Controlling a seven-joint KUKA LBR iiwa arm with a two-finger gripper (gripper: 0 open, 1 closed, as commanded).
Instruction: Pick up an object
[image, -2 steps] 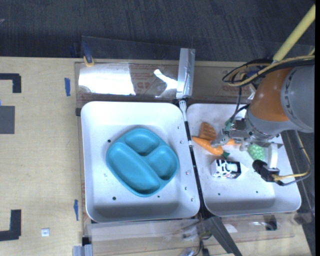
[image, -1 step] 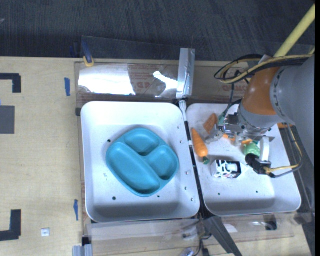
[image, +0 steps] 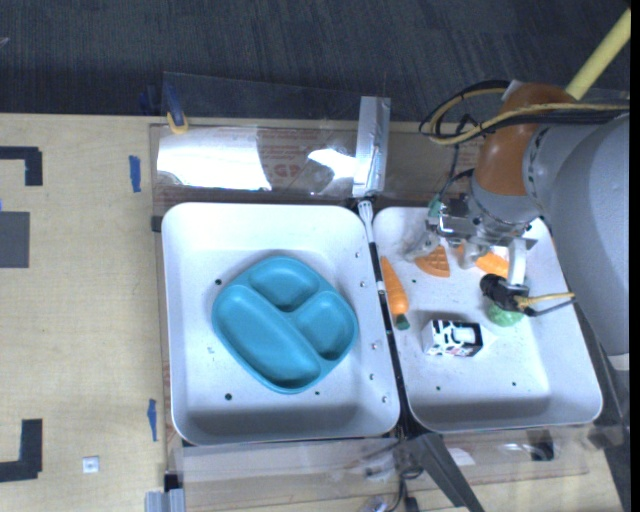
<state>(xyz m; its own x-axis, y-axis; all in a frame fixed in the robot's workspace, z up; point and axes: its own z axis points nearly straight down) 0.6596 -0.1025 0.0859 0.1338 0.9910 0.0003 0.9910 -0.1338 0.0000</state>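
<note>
Reaching is the step in hand, as you can judge from the arm hanging low over the far edge of the right bin, with nothing lifted yet. Your claw sits just above two orange pieces, an orange wedge toward the middle and a second orange piece beside it. Whether the claw is wide or narrow you cannot tell from here (the wrist hides its tips), nor whether it touches either piece.

Other candidates lie in the same bin: a carrot along the left wall, a black and white box near the centre, and a green thing toward the right wall. The left bin carries a blue divided tray.

Next you probably need a straight descent over one piece, then a close and lift.
</note>
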